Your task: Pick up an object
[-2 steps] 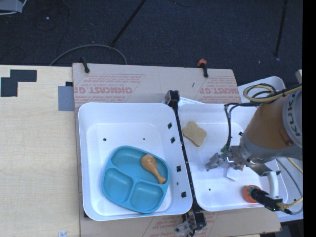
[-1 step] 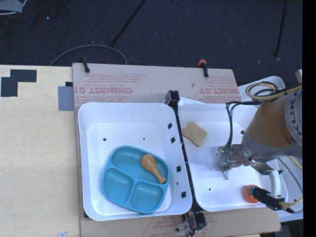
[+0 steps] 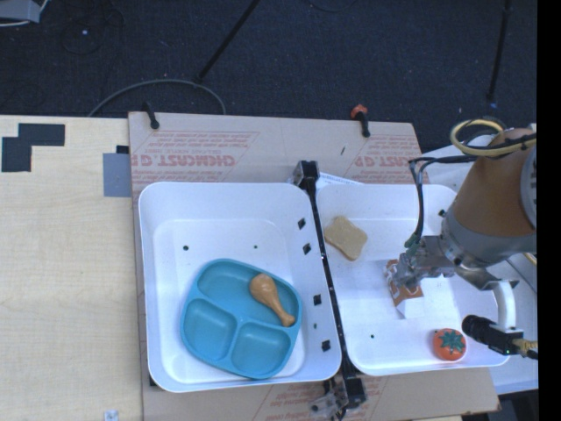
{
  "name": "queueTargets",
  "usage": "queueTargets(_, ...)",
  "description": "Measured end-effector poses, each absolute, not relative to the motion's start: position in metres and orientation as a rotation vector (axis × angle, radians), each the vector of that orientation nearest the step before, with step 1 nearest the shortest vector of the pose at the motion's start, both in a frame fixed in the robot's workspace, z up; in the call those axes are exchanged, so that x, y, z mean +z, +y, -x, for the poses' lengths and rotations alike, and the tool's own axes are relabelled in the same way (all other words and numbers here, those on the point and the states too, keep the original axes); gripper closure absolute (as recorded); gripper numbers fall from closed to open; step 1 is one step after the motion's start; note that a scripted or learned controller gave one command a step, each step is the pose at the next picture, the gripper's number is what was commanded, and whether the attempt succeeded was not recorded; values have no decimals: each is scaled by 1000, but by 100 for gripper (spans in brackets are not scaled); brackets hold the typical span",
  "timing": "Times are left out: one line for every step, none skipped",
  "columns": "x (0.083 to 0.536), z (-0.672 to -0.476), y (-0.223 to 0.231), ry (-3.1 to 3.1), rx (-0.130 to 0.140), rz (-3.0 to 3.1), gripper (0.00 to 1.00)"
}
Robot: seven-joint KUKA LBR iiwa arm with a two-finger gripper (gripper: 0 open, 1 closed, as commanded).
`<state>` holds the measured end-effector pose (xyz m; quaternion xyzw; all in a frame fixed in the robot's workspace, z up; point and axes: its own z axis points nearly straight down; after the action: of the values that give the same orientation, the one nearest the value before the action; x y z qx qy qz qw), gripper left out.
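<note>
Orange-brown, small and flat, the object (image 3: 407, 293) lies under the gripper (image 3: 404, 276); grip state unclear.

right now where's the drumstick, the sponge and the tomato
drumstick (image 3: 273, 297): camera view, on its meaty middle, on the blue tray in the left bin
sponge (image 3: 345, 237): camera view, centre of its top face
tomato (image 3: 449, 345): camera view, on its orange body

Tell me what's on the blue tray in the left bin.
A toy drumstick lies on the blue tray, across its upper right compartment. The bin floor beneath the tray is covered.
</note>
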<state>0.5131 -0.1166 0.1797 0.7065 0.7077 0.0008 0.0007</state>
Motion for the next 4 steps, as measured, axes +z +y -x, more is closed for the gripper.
queueTargets(241, -512, -112, 2221, 4, -2218, 100)
queueTargets(250, -512, -113, 2223, -1, -2221, 100)
queueTargets(254, -517, -63, 2228, 0, -2218, 100)
queueTargets(240, -511, -7, 2231, -3, -2220, 100)
